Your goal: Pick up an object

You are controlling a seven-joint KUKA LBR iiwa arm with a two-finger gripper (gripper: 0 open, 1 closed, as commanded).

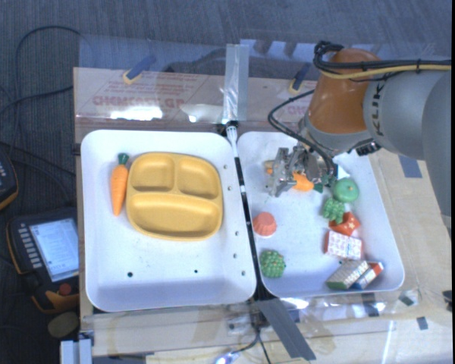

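My gripper [287,174] is low in the right bin [387,226], near its back left part. A small orange toy piece [304,180] lies right against it, partly hidden by the gripper's metal body. Whether the piece is held cannot be made out. Close by on the right are a green round toy [346,190] and a green broccoli-like piece [333,208]. A pink-orange round piece [265,224] lies in front of the gripper, apart from it.
The right bin also holds a red piece [347,224], a red-and-white box [343,245], a green bumpy ball [272,263] and a small carton [353,274]. In the left bin [98,279] sit a yellow divided plate [174,195] and a carrot [119,187].
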